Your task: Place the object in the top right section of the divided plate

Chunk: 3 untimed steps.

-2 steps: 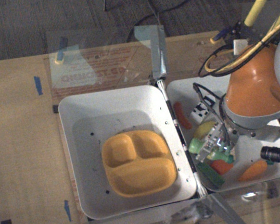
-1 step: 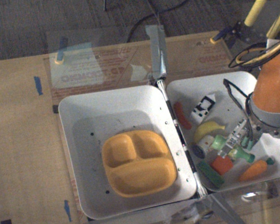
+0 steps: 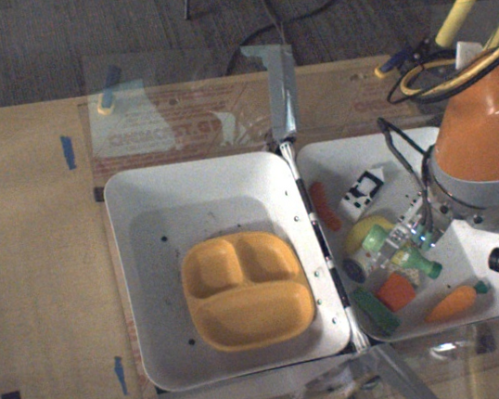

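While my gripper [image 3: 410, 239] is down in the right bin [image 3: 456, 316] among the toys, the divided plate [image 3: 245, 290] sits in the left bin [image 3: 146, 257] with all three of its sections bare, so nothing has been delivered yet. My fingertips are low over a cluster of pieces: a yellow-green rounded thing [image 3: 367, 230] just to the left of them, a small green piece [image 3: 421, 264] just on the near side, and a red block [image 3: 397, 292] a little nearer again. I cannot tell which of these is the object I am meant to carry, nor whether my fingers are spread or closed; they are too small and tangled with the clutter to read, and I see nothing clearly caught between them.

Elsewhere in the bin lie a red sausage-like piece [image 3: 325, 205] by the left wall, a black-and-white toy [image 3: 362, 191] on the far side, a dark green piece [image 3: 376, 309] and an orange carrot [image 3: 454, 303] near the front.

By my judgement the task is at its start: the pick, the lift, the crossing to the left bin and the release into the plate's far right section [image 3: 268, 258] all remain.
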Available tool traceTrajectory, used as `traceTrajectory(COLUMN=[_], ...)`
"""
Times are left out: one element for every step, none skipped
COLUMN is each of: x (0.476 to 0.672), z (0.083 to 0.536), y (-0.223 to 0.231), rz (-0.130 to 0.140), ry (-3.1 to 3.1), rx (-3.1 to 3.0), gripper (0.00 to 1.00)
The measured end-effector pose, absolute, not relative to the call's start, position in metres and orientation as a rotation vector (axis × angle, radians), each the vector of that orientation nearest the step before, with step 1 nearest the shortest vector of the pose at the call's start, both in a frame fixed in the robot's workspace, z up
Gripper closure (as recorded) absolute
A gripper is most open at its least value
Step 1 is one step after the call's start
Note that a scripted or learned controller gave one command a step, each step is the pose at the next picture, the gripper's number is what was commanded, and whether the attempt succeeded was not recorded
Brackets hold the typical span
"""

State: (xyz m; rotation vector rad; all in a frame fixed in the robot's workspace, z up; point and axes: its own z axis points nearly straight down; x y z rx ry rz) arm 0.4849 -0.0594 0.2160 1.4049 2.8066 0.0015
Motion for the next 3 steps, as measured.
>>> traceTrajectory(x=[0.481, 0.548, 0.589], z=[0.22, 0.186, 0.199], y=[0.016, 0.013, -0.085], rz=[0.002, 0.002, 0.002], ry=[2.762, 2.722, 2.681], rx=[1.493, 1.563, 1.629], gripper=[1.0, 1.0, 1.0])
